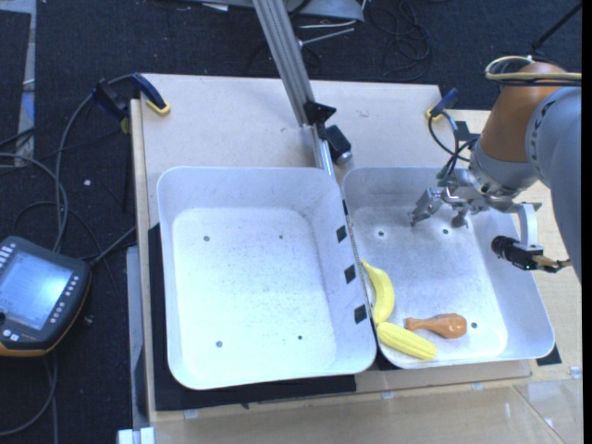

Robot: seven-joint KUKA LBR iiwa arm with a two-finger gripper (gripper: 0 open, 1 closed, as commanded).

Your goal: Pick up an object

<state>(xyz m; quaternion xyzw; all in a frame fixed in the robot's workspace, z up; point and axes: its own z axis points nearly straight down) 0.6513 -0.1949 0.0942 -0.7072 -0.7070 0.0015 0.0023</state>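
My gripper hangs spread and empty over the right bin's far end — the banana, corn cob and drumstick lie well apart, near the front. Closing here would grab nothing — the banana hugs the wall.

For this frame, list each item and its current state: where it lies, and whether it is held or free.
Banana: lying free in the right bin, against the left wall.
Corn cob: lying free near the front edge, touching the banana's lower end.
Orange chicken-leg toy: lying free beside the corn cob.
Gripper: over the right bin's far part, apart from all three.
Left bin: on the bench.
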